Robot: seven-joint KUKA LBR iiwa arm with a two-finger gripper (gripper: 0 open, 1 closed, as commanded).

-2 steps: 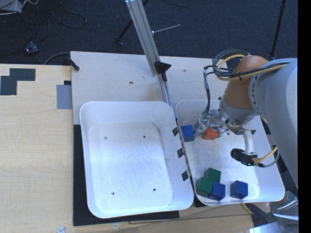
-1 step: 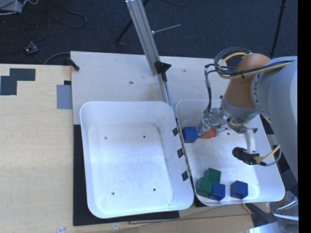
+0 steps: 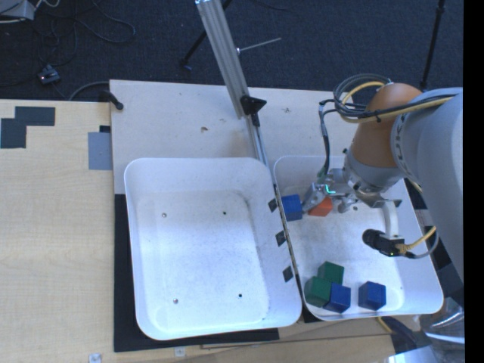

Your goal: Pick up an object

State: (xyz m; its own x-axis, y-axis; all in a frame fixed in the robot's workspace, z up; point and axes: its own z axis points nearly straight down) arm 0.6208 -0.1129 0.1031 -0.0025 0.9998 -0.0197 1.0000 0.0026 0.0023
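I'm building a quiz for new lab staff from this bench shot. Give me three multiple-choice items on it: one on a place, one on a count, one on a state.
1. Where is the small orange-red block?
A. In the left shallow white bin
B. In the right shallow white bin, beside the gripper
C. On the wooden bench

2. How many blue cubes lie in the right shallow white bin?
A. One
B. Three
C. Five

3. How do the two dark green blocks stand to the nearest blue cube?
A. Bunched together, touching it
B. Far apart in opposite corners
C. In different bins

Key:
1 B: the block sits by the gripper in the right bin's upper part.
2 B: one blue cube lies at the divider, two near the front rim, the other at.
3 A: the green blocks press against that cube at the front.
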